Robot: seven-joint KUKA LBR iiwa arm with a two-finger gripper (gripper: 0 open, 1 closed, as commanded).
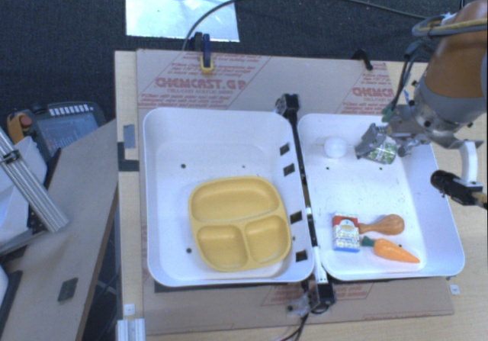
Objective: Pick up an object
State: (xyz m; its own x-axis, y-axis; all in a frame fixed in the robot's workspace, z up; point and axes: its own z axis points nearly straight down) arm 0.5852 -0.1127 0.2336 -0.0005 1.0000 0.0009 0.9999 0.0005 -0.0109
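My gripper (380, 146) hangs over the far part of the right bin (435, 210), reaching in from the right. A small green and white packet (383, 153) sits between its fingers, and the gripper is shut on it. Just left of it a white ball (334, 147) rests on the bin floor. Toward the near side of the same bin lie a small red and white carton (346, 233), a tan wooden drumstick shape (383, 224) and an orange carrot (395, 252).
The left bin (164, 179) holds a yellow divided plate (239, 222). A black divider with clips (299, 179) runs between the bins. A black knob on a bracket (450, 184) sticks in over the right bin's right rim.
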